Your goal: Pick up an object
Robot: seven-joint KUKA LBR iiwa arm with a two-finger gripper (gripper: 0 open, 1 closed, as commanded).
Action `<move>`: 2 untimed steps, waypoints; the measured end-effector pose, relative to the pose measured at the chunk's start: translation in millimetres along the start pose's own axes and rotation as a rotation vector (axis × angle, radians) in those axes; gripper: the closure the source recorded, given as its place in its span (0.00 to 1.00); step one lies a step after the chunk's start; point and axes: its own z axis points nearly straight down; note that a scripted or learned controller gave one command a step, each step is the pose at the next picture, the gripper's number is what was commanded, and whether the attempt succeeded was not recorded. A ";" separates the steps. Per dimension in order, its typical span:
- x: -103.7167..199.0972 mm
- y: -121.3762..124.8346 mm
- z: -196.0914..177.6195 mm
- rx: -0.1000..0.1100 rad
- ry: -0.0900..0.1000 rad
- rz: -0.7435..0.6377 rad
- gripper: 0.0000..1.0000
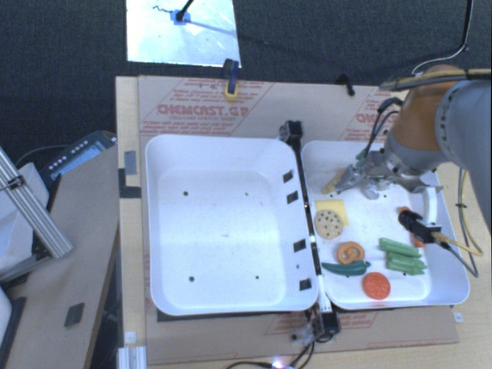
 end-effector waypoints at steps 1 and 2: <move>42.3 -60.6 21.3 0.032 0.008 0.002 0.00; 39.9 -56.2 8.5 0.021 0.005 0.003 1.00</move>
